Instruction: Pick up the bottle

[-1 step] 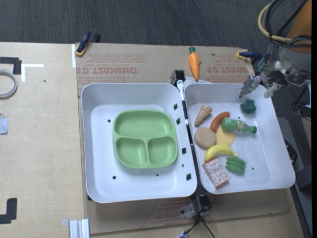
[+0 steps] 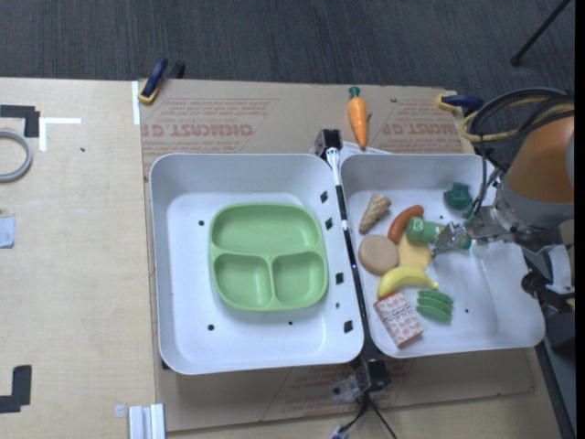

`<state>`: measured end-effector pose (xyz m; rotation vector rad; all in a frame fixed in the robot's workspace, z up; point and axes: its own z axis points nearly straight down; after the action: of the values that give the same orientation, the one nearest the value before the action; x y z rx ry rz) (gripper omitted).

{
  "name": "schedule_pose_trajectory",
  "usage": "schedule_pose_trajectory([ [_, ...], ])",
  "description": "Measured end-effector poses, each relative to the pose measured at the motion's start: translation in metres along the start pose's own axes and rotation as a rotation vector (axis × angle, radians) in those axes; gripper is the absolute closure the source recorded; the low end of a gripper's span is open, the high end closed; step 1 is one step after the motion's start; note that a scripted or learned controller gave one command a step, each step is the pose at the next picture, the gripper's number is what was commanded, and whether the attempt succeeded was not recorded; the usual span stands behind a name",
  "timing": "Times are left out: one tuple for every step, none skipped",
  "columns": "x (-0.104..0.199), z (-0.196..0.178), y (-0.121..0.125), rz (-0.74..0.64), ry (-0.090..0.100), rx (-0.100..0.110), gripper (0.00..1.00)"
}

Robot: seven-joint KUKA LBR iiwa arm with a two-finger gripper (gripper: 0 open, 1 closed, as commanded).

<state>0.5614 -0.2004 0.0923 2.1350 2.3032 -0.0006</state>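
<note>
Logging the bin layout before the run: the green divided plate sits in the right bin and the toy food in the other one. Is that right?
Not quite. The camera view shows the green divided plate in the left bin; the toy food, such as the banana, lies in the right bin.

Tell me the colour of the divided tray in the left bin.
Light green; the divided tray shows plainly in the camera view, lying flat in the left bin.
</note>
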Motion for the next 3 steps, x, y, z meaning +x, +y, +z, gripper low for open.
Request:
schedule_pose_trajectory([
  [-0.001,-0.010,0.001,0.002,-0.002,-0.002,1.00],
  [0.085,0.000,-0.020,0.156,0.001,0.001,1.00],
  [0.132,-0.109,-0.074,0.103,0.001,0.002,1.00],
])
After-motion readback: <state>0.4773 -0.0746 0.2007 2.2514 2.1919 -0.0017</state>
